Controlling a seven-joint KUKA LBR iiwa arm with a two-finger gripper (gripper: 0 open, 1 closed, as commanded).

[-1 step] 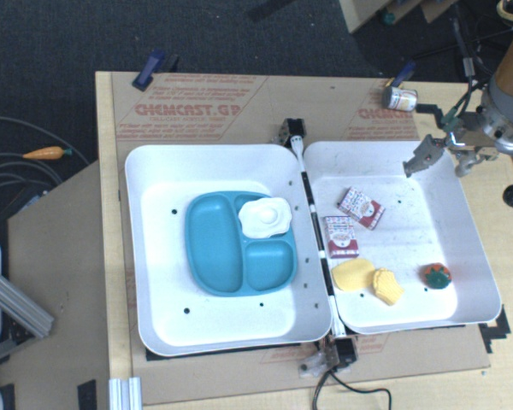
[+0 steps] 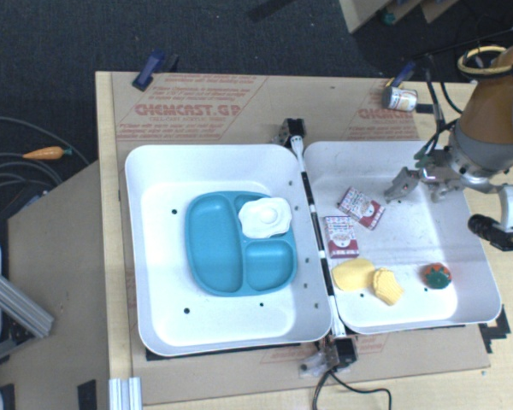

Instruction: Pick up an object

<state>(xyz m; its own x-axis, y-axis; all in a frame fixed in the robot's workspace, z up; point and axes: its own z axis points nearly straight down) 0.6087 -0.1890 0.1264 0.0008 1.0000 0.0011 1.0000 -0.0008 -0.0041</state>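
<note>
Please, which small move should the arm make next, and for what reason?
Probably move the hand slightly left and lower it toward the small red-and-white patterned packet. The hand hangs above the right white bin holding nothing, and that packet lies nearest, apart from its neighbours.

Bench [image 2: 197,114]: brown board with red print. Two white bins on it, touching along the middle: left bin [image 2: 154,254], right bin [image 2: 462,301]. Blue clamp [image 2: 150,71] at the far left edge, another clamp [image 2: 400,77] at the far right.
</note>
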